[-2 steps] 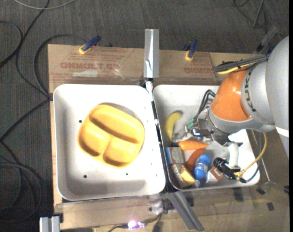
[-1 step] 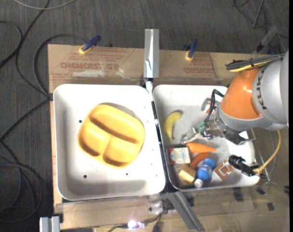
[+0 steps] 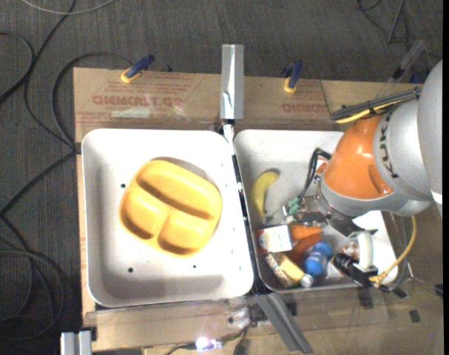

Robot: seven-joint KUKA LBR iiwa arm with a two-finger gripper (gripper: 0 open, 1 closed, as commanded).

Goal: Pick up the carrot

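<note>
The carrot (image 3: 308, 234) is an orange piece lying in the right bin (image 3: 283, 148), near the bin's front half, between a white box and the arm. My gripper (image 3: 299, 211) hangs low over the bin, its tip directly above the carrot's far edge and very close to it. Whether the tip touches the carrot is hidden by the wrist. The orange band of the arm (image 3: 357, 165) covers the bin's right part.
A yellow banana (image 3: 265, 189) lies left of the gripper. A white box with an orange label (image 3: 277, 239), a blue bottle (image 3: 318, 258) and a tan block (image 3: 287, 271) crowd the front. The left bin (image 3: 106, 272) holds a yellow divided plate (image 3: 172, 205).
</note>
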